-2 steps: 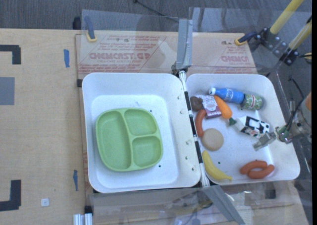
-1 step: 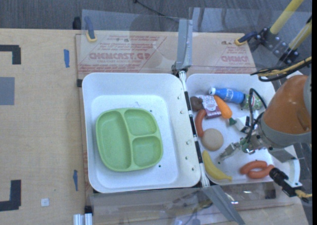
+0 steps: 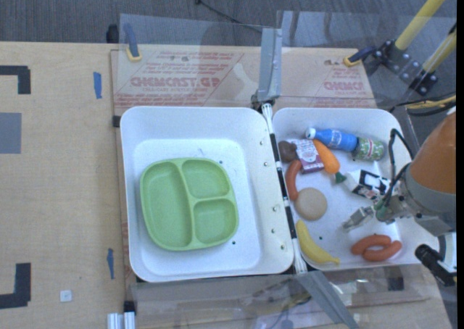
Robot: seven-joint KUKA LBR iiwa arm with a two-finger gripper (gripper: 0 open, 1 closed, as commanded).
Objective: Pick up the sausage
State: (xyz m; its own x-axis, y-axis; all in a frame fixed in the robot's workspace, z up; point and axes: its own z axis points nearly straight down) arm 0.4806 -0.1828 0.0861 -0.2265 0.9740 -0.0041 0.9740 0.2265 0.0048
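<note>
Sausage (image 3: pixel 376 247) is lying flat at approx 5 o'clock in the right bin (image 3: pixel 377 119), near the front wall, w/ nothing gripping it. Arm is reaching in from 3 o'clock, wrist angled down-left; gripper (image 3: pixel 360 218) is hovering just up-left of the sausage, at its 11 o'clock, fingers slightly apart and holding nothing. Banana (image 3: pixel 315 246) is sitting at 9 o'clock from the sausage. Green plate (image 3: pixel 189 203) is resting in the left bin (image 3: pixel 145 121).
</note>
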